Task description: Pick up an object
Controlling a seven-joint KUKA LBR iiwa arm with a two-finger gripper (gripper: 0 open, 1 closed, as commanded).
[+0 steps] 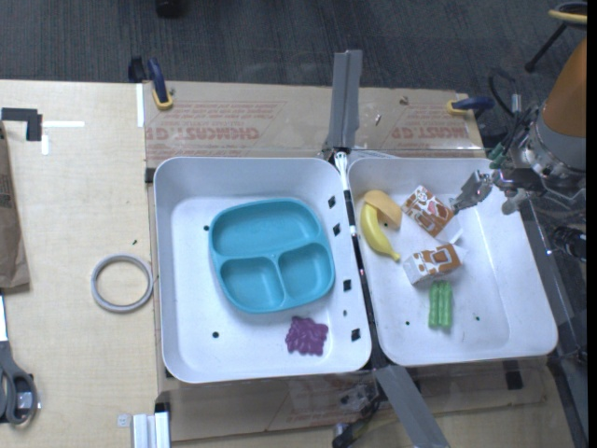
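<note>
Camera view had the gripper [474, 192] over the right bin's [522, 339] far right corner, jaws spread, holding nothing. Nearest carton [428, 210] sat just left of it, so the pick wasn't done yet.

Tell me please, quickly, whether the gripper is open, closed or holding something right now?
Gripper: whether open or closed cannot be told; it sits above the right bin, nothing visibly held.

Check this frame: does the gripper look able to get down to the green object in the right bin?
Probably yes. The green object lies alone on the right bin's floor, apart from the cartons, nothing over it. The gripper is above the bin's far side.
</note>
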